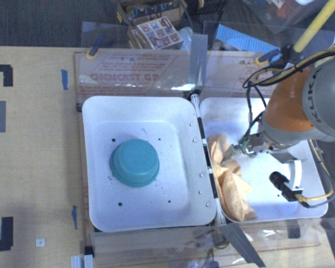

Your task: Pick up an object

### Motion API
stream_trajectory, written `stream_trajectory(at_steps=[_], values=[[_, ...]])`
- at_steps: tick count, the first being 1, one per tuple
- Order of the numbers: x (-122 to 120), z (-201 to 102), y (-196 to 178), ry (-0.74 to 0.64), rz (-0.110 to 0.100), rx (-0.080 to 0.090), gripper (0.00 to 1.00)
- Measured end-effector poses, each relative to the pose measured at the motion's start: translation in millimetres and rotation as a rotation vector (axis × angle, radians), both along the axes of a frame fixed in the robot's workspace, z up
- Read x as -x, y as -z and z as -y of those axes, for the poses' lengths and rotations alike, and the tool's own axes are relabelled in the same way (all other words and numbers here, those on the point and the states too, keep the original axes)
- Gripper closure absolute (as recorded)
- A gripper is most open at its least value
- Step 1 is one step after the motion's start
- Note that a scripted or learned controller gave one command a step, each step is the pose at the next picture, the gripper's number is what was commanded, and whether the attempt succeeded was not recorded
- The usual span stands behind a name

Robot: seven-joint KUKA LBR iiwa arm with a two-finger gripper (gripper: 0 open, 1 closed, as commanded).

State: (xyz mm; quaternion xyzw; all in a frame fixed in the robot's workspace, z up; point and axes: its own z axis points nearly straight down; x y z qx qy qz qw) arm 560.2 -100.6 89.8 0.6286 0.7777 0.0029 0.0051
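Camera view looks down at a slant on a pale wooden bench (33,166) marked with black corner shapes and small strips of blue tape. Two shallow white bins sit side by side on it. The left bin (100,116) holds a teal bowl (135,162) turned upside down near its middle, with a few dark specks scattered on the bin floor around it. The right bin (223,113) holds a crumpled tan cloth (233,190) bunched against its left wall, running from mid-bin toward the near edge.

The grey arm (324,102) with its orange band reaches in from the right, and the gripper (234,151) sits low over the upper end of the cloth, at or just above the fabric. Whether its fingers are apart or together cannot be told, and contact with the cloth is unclear. A black and white fitting (285,182) hangs below the wrist over the bin floor.

Behind the bins lie clear plastic sheeting (139,71), a cardboard box (151,10) of clutter, a blue pad (245,39), and a dark floor.
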Motion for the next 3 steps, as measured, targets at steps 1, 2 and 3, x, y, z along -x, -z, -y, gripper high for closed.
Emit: stream_trajectory(at_steps=[1,2,3], values=[[-35.1,0.6,0.2,-0.003,0.000,0.000,0.00],[17.3,-0.8,0.3,0.110,-0.001,-0.002,0.00],[-26.8,-4.0,0.2,0.019,0.000,0.000,0.00]])
